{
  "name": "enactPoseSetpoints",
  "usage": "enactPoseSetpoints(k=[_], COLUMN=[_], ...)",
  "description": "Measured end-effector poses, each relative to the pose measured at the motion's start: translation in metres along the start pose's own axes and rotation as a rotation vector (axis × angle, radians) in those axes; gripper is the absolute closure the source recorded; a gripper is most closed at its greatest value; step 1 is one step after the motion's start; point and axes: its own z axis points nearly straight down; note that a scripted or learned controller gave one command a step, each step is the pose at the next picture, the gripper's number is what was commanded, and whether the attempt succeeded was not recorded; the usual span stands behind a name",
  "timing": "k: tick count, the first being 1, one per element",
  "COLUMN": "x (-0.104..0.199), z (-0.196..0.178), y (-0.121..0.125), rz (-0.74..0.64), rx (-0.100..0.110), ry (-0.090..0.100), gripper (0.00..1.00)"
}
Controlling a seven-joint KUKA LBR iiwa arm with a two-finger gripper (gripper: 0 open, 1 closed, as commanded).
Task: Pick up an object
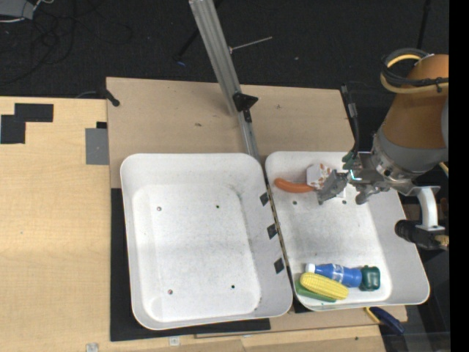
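The arm reached in from the right, its claw (pixel 344 185) low over the far end of the right bin (pixel 396 229), beside an orange carrot-like piece (pixel 292 186) and a small white object (pixel 318 173). Whether the claw gripped anything could not be told. This looked like the approach or grasp step; next it needed a clean closure, then a lift. A corn cob (pixel 323 287) and blue bottle (pixel 346 275) lay at the near end.
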Motion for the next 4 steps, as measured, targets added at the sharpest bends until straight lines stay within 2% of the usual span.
enactPoseSetpoints(k=[1,3,4], x=[-0.001,-0.007,-0.006], z=[-0.002,0.089,0.14], y=[0.001,0.0,0.0], rz=[0.003,0.001,0.003], rx=[-0.005,0.0,-0.006], ry=[-0.001,-0.001,-0.002], gripper=[0.0,0.0,0.0])
